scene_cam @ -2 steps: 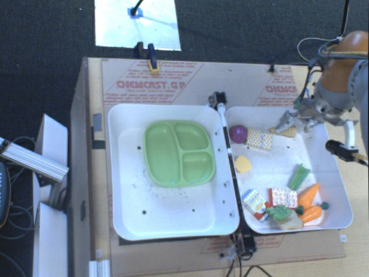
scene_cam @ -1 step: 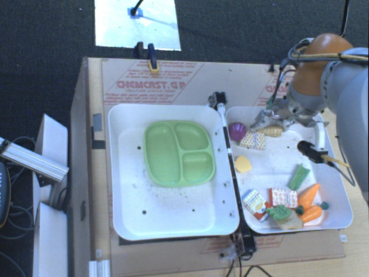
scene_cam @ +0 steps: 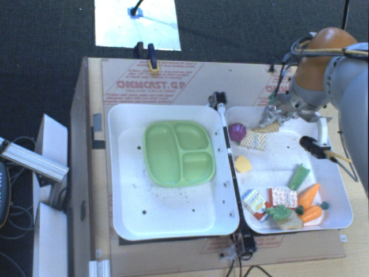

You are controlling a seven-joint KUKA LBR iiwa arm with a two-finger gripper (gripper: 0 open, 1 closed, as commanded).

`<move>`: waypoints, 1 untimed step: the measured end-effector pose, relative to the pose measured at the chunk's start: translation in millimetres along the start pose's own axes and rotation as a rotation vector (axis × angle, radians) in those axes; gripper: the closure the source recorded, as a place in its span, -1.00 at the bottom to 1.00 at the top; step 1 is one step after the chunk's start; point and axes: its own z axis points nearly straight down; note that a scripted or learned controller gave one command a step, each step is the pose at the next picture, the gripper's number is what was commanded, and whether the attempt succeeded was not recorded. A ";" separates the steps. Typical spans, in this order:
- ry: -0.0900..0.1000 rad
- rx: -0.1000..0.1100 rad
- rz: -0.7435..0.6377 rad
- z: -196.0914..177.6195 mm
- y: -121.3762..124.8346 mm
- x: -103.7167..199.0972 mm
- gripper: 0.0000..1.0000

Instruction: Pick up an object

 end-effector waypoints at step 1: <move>0.001 0.015 0.000 -80.0 -12.1 61.8 1.00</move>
